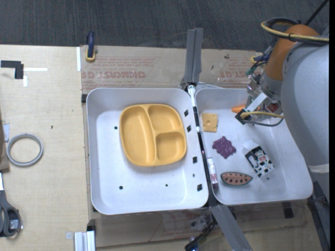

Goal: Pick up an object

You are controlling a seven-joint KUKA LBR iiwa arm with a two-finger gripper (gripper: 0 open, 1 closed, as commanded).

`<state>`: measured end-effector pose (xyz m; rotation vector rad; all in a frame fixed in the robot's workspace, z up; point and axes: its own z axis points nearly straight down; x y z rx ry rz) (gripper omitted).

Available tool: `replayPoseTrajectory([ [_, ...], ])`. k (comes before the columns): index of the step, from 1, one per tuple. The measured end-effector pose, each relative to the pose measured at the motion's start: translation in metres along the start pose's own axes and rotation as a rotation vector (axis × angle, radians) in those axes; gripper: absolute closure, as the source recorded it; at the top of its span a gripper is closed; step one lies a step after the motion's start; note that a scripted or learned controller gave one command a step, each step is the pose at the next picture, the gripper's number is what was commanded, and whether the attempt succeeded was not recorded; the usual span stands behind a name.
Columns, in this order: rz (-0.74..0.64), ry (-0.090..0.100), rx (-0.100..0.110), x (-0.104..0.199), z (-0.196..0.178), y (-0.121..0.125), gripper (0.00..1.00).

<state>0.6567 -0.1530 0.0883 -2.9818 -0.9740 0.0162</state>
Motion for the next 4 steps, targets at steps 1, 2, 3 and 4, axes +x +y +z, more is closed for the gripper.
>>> replayPoseTrajectory([
  [1,0.429,0.003,-0.002,0.028,0.0,-0.052,1.0],
  [2,0.427,0.005,-0.003,0.032,-0.001,-0.05,1.0],
  [3,0.427,0.005,-0.003,0.032,-0.001,-0.05,0.0],
  [4,0.431,0.004,-0.004,-0.029,-0.1,-0.044,0.0],
])
